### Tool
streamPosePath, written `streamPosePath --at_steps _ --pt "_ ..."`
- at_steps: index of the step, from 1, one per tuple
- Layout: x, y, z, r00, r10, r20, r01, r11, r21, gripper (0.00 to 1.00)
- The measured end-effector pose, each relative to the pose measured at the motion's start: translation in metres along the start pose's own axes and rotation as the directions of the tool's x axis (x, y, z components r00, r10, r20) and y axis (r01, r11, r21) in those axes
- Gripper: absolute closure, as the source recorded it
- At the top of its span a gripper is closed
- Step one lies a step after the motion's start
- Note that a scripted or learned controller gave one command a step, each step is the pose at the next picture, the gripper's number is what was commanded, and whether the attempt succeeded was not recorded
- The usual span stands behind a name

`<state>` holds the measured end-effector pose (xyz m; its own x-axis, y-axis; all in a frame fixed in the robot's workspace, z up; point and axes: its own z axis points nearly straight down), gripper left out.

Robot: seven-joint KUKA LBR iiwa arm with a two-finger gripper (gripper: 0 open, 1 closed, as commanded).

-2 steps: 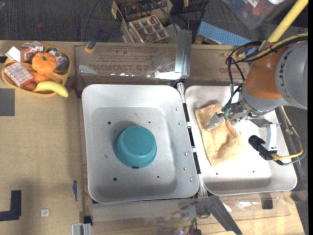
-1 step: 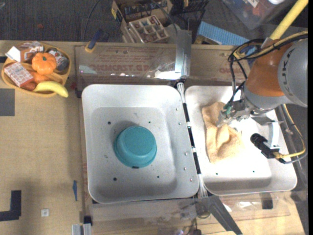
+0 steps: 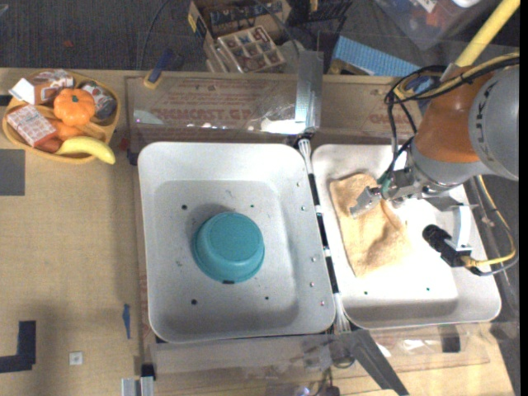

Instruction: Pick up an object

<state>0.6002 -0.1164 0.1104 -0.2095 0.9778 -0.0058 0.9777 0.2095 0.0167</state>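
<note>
A tan, crumpled cloth (image 3: 371, 233) lies in the left half of the right bin (image 3: 429, 299). My gripper (image 3: 369, 200) is low over the cloth's upper part, touching or nearly touching it, and a fold of cloth rises toward it. The grey arm with its orange band (image 3: 450, 134) reaches in from the right. An upside-down teal bowl (image 3: 229, 246) rests in the middle of the left bin (image 3: 165, 180), well away from the gripper.
A wicker basket (image 3: 21, 130) with a toy pumpkin, a banana and small boxes sits at the bench's far left. A clear panel stands behind the bins. The divider between the bins runs just left of the cloth.
</note>
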Motion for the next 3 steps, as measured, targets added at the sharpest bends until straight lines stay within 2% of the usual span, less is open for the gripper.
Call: streamPosePath --at_steps 1,2,3 --pt "-0.002 0.031 0.022 1.000 -0.023 -0.002 0.023 1.000 0.009 0.00" --pt "-0.003 0.032 0.010 1.000 -0.023 0.000 0.023 1.000 0.004 1.00" --pt "-0.003 0.032 0.010 1.000 -0.023 0.000 0.023 1.000 0.004 0.00"
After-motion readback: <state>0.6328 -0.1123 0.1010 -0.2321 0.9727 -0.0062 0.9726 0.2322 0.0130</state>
